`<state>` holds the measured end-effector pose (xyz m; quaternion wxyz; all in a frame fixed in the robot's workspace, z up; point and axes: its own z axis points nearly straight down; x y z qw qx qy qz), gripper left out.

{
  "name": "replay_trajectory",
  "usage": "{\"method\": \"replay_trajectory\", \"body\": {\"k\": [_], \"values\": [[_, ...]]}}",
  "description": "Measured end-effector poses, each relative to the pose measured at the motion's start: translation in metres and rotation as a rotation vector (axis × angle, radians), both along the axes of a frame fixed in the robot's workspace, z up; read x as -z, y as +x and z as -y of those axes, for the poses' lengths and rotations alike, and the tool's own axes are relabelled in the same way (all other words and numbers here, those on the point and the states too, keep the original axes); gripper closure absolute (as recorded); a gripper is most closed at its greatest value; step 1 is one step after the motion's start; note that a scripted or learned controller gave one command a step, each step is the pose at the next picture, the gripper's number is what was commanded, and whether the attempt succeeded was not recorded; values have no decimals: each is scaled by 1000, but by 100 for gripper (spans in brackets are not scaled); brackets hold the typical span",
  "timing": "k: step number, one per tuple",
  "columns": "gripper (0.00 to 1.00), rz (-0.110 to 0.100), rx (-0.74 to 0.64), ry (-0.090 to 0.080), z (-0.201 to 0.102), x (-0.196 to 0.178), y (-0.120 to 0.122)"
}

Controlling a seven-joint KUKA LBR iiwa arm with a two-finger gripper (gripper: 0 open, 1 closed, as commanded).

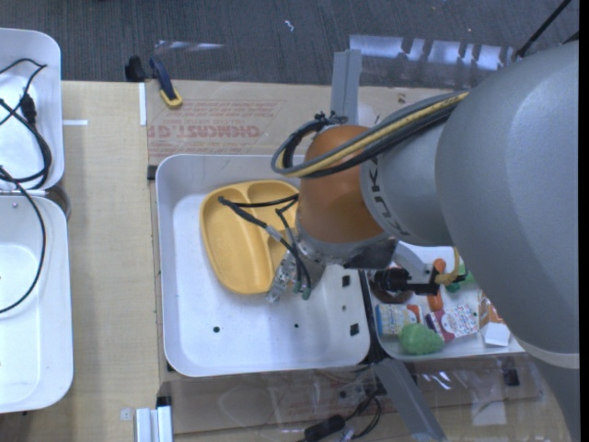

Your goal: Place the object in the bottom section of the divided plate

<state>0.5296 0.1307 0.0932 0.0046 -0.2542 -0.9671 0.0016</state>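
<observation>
The yellow divided plastic plate (241,238) lies in the left white bin (184,339). The gripper (293,279) hangs at the plate's near right edge (too blurry to tell its grip). The plate sections look bare, so the placing seems undone.

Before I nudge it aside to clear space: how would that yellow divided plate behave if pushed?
The yellow divided plate looks like moulded plastic, so probably stiff and light. It lies flat on the smooth floor of the white bin, so it would likely slide, not tip. Its raised rim might catch the gripper hovering at its lower edge.
</observation>
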Motion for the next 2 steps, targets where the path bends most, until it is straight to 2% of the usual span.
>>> {"method": "replay_trajectory", "body": {"k": [1,2], "values": [[0,9,2,0,1,2,2],[0,8,-49,0,-14,-30,-28]]}}
